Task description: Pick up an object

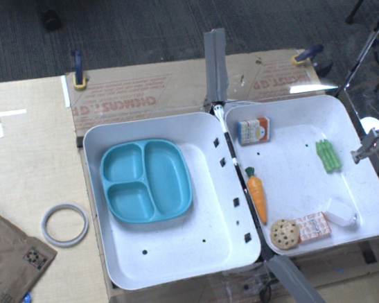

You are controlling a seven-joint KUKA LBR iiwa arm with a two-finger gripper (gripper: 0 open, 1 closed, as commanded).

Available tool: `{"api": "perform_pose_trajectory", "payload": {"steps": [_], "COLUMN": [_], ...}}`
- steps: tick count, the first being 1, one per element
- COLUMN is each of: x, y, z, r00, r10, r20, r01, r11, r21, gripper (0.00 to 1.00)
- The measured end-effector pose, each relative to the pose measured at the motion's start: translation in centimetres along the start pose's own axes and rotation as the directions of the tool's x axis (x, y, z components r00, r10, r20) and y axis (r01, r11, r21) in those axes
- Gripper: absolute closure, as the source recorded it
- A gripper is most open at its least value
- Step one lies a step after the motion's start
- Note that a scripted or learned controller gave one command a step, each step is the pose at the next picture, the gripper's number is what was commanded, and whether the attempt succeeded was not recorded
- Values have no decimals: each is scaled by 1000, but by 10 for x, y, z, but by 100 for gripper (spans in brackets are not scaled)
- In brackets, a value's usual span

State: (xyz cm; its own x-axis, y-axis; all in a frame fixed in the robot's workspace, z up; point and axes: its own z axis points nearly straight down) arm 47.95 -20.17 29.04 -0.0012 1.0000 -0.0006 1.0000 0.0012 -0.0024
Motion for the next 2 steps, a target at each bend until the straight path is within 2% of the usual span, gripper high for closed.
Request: {"api": "perform_pose_trajectory", "payload": {"steps": [1,2], "x": [-4,-2], "y": [27,70], "z": [124,198], "r00": [998,1000], "r10": [57,-7], "r20": [-1,0], "r01": [-57,7], "r11": [998,1000], "r21": [1,-2], "gripper": [0,0]}}
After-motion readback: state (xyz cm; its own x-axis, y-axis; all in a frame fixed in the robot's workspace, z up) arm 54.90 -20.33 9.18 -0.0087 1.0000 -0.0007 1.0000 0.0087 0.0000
